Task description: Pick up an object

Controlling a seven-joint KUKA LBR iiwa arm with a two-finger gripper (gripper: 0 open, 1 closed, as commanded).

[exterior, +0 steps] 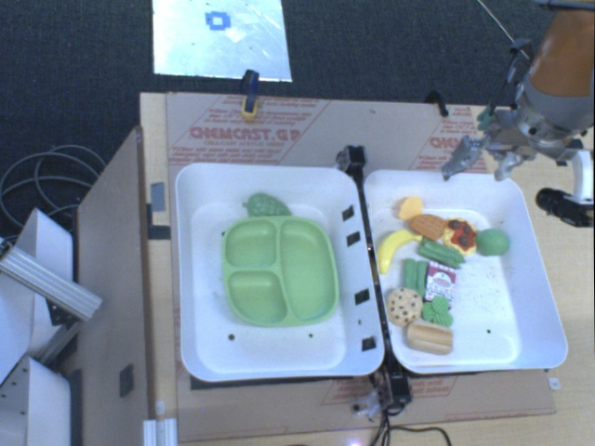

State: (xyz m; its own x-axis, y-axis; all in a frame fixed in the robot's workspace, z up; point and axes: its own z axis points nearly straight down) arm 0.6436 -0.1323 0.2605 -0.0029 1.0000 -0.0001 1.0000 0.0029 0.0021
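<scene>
My gripper (483,167) hangs over the far rim of the right bin (530,277), its two fingers spread open with nothing between them. Below it in that bin lie toy foods: an orange piece (410,208), a yellow banana (394,247), a pizza slice (462,235), a green ball (494,242), green beans (439,252), a cookie (403,305), a small carton (441,286) and a bread roll (429,338). The nearest of them, the orange piece and the pizza slice, lie a short way in front of the fingers.
The left bin (200,277) holds a green divided plate (279,272) with a green leafy toy (267,205) at its far edge. A black divider (364,249) runs between the bins. Cables lie on the floor at left (46,184).
</scene>
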